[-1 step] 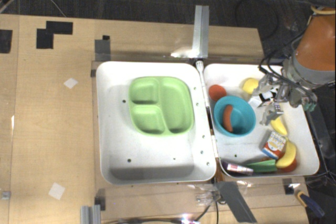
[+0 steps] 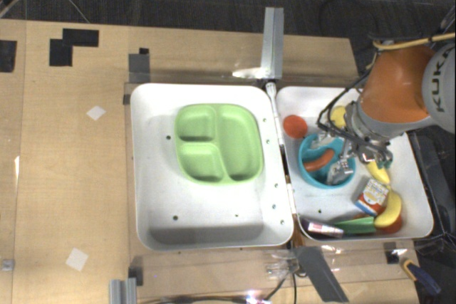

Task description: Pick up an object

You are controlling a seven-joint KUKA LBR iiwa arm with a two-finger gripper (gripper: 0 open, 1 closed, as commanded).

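Hovering over the blue bowl [image 2: 322, 164] in the right bin [image 2: 420, 213], gripper [image 2: 341, 169] low above the orange piece [image 2: 318, 159] lying inside, whether parted or closed impossible to tell. Probably light, smooth, rigid plastic toy food, rounded and elongated, likely slippery against the bowl's glossy curve, so best pinched across its narrow middle. Nearby: a round red-orange ball [image 2: 295, 126] beside the bowl, yellow banana [image 2: 389, 210], small carton [image 2: 372, 196], green stick [image 2: 355, 225], and a matte green divided tray [image 2: 217, 142] in the left bin [image 2: 153, 174]
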